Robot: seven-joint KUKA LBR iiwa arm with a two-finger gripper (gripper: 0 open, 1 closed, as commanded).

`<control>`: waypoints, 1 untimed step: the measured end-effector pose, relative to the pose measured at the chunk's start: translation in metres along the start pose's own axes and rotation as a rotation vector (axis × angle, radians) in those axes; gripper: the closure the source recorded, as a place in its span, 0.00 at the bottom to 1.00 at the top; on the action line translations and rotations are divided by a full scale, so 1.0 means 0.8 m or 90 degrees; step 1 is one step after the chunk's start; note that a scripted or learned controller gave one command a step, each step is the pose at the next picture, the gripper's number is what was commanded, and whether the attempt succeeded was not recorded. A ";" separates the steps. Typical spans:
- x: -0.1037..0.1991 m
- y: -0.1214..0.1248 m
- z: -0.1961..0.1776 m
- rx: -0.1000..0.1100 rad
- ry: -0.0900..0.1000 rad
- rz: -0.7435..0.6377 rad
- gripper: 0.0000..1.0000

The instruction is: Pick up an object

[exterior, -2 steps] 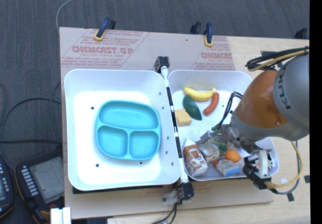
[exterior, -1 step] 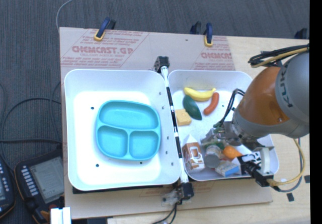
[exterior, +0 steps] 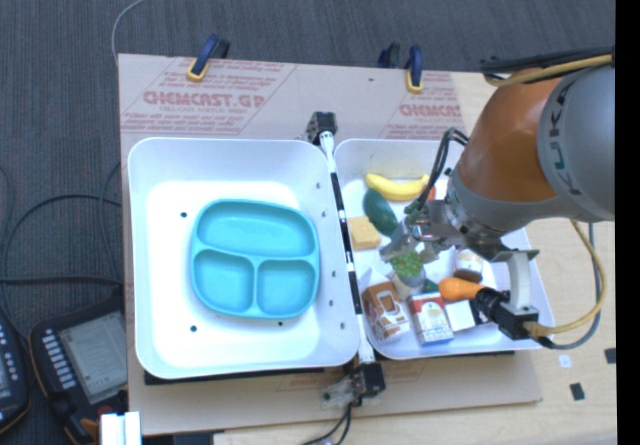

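The right bin [exterior: 352, 195] holds several small toy foods. A yellow banana [exterior: 397, 185] lies at the back, with a dark green vegetable [exterior: 379, 209] and a yellow block [exterior: 362, 232] just in front of it. A broccoli piece [exterior: 405, 264] sits mid-bin, an orange carrot [exterior: 462, 287] to its right. At the front are a brown packet [exterior: 383, 311] and a red and white box [exterior: 432, 321]. My gripper [exterior: 415, 236] hangs low over the middle of this bin, right above the broccoli and beside the green vegetable. The wrist hides the right part of the bin.
The left bin [exterior: 150, 233] holds a blue three-compartment tray [exterior: 256, 258]. A black divider rail [exterior: 340, 223] runs between the bins. Clamps [exterior: 412, 68] hold the cardboard base at the back. Cables trail off the front right.
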State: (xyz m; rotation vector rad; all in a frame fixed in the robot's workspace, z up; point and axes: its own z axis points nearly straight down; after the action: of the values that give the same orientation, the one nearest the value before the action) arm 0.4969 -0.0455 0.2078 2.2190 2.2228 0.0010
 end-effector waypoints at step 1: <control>0.000 0.001 -0.012 0.000 0.000 0.000 1.00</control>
State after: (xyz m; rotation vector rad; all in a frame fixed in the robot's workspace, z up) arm 0.4974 -0.0457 0.2172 2.2190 2.2225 0.0002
